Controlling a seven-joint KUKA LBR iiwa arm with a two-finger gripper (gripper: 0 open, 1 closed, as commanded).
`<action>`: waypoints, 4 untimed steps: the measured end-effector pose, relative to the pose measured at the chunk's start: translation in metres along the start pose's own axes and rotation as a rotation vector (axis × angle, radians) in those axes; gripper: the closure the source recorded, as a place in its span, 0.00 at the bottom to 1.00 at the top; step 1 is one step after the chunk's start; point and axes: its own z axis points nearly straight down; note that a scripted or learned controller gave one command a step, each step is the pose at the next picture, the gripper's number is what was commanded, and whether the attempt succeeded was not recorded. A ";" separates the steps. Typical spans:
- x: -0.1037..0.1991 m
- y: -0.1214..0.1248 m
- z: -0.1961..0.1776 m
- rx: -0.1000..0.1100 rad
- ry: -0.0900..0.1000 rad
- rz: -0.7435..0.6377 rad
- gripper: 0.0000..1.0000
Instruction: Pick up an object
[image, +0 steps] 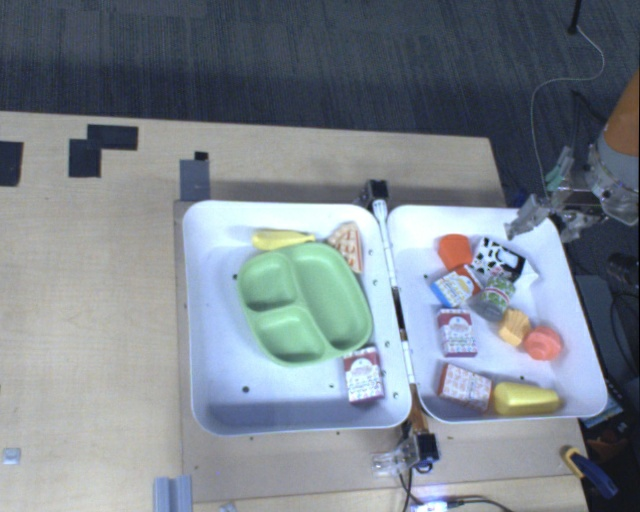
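The gripper (549, 211) hangs over the far right corner of the right bin (585, 330), fingers spread and holding nothing. A black-and-white carton (497, 262) lies nearest.

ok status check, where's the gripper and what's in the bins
Gripper above right bin's far right corner, nothing held. Cartons, orange cup, yellow piece untouched there. Green divided tray in left bin.

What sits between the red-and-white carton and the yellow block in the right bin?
In the camera view, only bare white floor of the right bin separates the red-and-white carton from the yellow block; they nearly touch.
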 end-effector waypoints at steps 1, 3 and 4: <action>0.005 -0.054 0.113 0.002 0.001 0.002 0.00; 0.069 -0.098 0.125 -0.036 -0.008 0.000 1.00; 0.069 -0.098 0.125 -0.034 -0.007 0.000 0.00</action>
